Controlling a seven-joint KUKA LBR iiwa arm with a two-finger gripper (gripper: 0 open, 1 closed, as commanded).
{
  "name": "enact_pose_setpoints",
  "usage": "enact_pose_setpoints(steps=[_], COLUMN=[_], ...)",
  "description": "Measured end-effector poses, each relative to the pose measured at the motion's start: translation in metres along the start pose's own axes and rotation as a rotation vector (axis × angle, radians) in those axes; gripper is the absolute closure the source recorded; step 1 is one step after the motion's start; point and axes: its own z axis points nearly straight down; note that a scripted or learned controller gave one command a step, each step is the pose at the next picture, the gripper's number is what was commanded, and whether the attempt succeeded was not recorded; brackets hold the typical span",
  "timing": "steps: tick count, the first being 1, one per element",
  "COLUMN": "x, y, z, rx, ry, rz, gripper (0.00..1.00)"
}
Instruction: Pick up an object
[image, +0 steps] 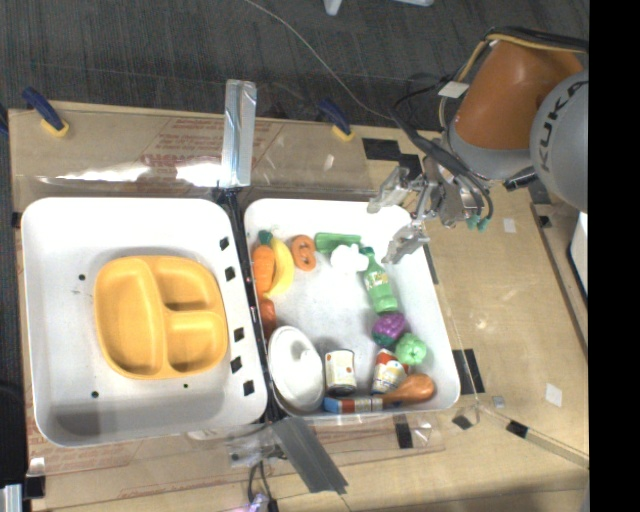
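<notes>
My gripper (396, 220) hangs over the far right corner of the right bin (446, 330), open, with nothing between its fingers. Just below it a green bottle (379, 288) lies beside a white piece (348, 260) and a green toy (337, 241). Along the bin's left wall lie a carrot (262, 268), a banana (283, 268) and a small orange toy (303, 252). Purple grapes (390, 326) and a green vegetable (411, 350) rest near the right wall. At the near end are a white bowl (294, 365), a can (340, 371), a small bottle (388, 372) and a brown drumstick (412, 389).
The left bin (50, 300) holds a yellow divided tray (160, 315). A metal bracket (238, 135) stands at the far end of the divider between the bins. Cables run from the arm's wrist (500, 100) past the right bin's far edge.
</notes>
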Motion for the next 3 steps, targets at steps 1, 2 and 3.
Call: enact_pose_setpoints(steps=[1, 2, 3], x=[-0.016, 0.029, 0.05], y=[-0.002, 0.094, 0.058], z=[0.134, 0.135, 0.136], rx=[0.0, -0.004, -0.001], ry=[-0.006, -0.001, 0.002], rz=[-0.109, 0.065, 0.031], gripper=[0.0, 0.0, 0.0])
